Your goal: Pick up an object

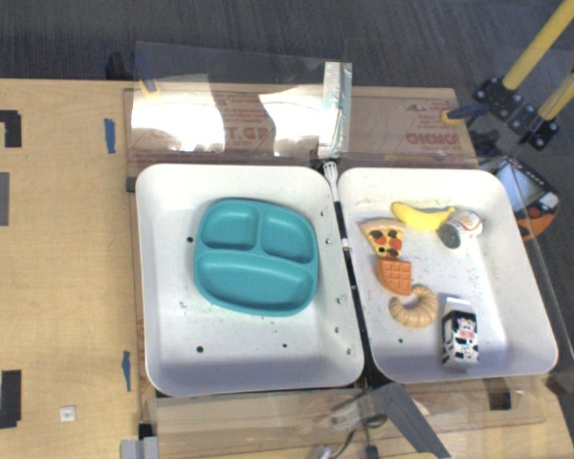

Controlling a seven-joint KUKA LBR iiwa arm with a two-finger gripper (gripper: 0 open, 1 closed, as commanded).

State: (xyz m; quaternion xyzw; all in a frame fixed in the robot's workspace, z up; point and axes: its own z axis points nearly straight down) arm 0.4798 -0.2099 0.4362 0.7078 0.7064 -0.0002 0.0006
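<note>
Cannot tell whether the pincer is apart or together. Grey-and-orange bulk of the arm (533, 210) just outside the right rim of the right bin (531, 338), low, beside the far corner.

Nearest to it inside that bin: a small grey-and-white rounded item (458, 228), touching the tip of a yellow banana (419, 216). Further in: a pizza slice (385, 239), a waffle piece (396, 275) just below it, a croissant (413, 307), and near the front edge a cow-patterned carton (460, 337). Nothing lifted; all lying on the bin floor.

Across the divider, in the left bin (163, 352): a teal divided plate (258, 256).

Judged step: the approach, no grasp yet. Next move calls for swinging in over the right bin, choosing one piece standing apart from its neighbours, probably the carton, then descending squarely on it.
</note>
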